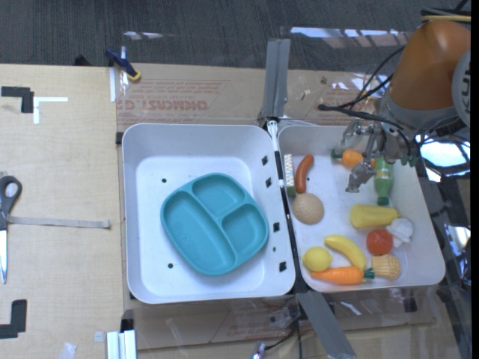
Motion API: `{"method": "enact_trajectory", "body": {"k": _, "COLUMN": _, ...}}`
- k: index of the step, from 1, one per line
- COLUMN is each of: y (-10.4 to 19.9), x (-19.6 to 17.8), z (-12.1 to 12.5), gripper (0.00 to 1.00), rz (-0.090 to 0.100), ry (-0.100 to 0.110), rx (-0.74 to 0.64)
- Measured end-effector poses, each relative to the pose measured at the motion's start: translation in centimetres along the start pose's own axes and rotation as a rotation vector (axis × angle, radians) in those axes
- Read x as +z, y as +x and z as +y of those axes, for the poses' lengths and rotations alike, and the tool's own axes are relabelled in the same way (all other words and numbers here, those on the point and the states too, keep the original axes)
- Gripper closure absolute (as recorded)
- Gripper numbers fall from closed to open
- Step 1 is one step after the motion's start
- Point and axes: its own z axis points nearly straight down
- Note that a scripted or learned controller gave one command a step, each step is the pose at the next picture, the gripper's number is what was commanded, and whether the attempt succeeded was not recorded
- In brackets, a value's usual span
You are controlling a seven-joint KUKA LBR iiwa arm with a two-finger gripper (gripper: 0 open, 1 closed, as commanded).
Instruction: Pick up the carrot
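Carrot (338,275) hugs bin's near wall; pincer (362,172) far off, state unclear.

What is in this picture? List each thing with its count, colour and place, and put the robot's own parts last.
plate: 1, teal, three compartments, left bin
left bin: 1, white
right bin: 1, white
sausage: 1, red-orange, right bin, far left
round bun: 1, beige, below the sausage
lemon: 1, yellow, near left
banana: 1, yellow, near middle
carrot: 1, orange, near edge
corn: 1, pale yellow, near right
tomato: 1, red, right
yellow piece: 1, middle right
green bottle: 1, far right
scissors: 1, grey, bench left edge
arm: 1, orange and grey, top right
gripper: 1, metal, over right bin's far side
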Motion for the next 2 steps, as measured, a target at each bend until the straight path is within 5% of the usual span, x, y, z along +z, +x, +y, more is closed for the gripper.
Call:
{"method": "enact_trajectory", "body": {"k": 1, "y": -1.3, "x": 6.3, "z": -4.5, "gripper": 0.0, "rz": -0.002, "ry": 0.0, "rx": 0.178}}
{"method": "enact_trajectory", "body": {"k": 2, "y": -1.5, "x": 5.2, "z": -4.4, "gripper": 1.0, "rz": -0.01, "ry": 0.001, "rx": 0.175}}
